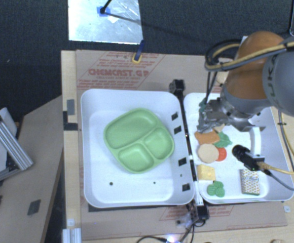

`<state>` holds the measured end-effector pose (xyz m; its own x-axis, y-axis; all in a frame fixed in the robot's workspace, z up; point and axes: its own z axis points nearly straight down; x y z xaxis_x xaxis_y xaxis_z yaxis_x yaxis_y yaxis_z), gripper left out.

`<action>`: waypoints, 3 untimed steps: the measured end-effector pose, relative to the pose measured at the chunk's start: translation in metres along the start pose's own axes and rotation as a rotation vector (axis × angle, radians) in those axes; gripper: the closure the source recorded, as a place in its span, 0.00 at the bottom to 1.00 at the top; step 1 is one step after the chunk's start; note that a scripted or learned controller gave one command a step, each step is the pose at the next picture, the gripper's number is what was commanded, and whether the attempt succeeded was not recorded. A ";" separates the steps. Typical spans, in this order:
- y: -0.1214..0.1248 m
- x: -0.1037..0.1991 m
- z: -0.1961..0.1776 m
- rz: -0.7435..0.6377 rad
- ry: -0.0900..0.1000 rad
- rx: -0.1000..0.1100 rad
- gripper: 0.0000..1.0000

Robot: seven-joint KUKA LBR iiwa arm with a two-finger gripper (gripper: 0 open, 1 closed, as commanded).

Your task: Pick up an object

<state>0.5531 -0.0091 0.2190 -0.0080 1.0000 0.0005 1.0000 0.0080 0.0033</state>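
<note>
My gripper (208, 121) reaches down into the right bin (273, 186), near its far left side. Just below it lies an orange toy piece (208, 137), and the gripper's tip seems to be at or touching that piece's upper edge. A round tan disc (207, 153) sits in front of the orange piece, with a red piece (221, 155) against its right side. A light green piece (224, 139) lies to the right of the orange one. Nothing shows between the fingers.
Nearer the front of the right bin are a yellow wedge (206, 172), a dark green broccoli-like piece (216, 189) and a patterned block (250, 181). The left bin (94, 186) holds a green divided plate (139, 139). A black divider (185, 135) runs between the bins.
</note>
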 end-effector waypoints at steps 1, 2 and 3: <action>0.007 0.019 -0.008 0.001 0.000 0.002 1.00; 0.006 0.018 -0.010 0.001 0.000 0.001 1.00; -0.002 0.019 0.005 0.007 -0.001 0.003 1.00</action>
<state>0.5514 0.0103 0.2141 -0.0015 1.0000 -0.0003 1.0000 0.0015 -0.0001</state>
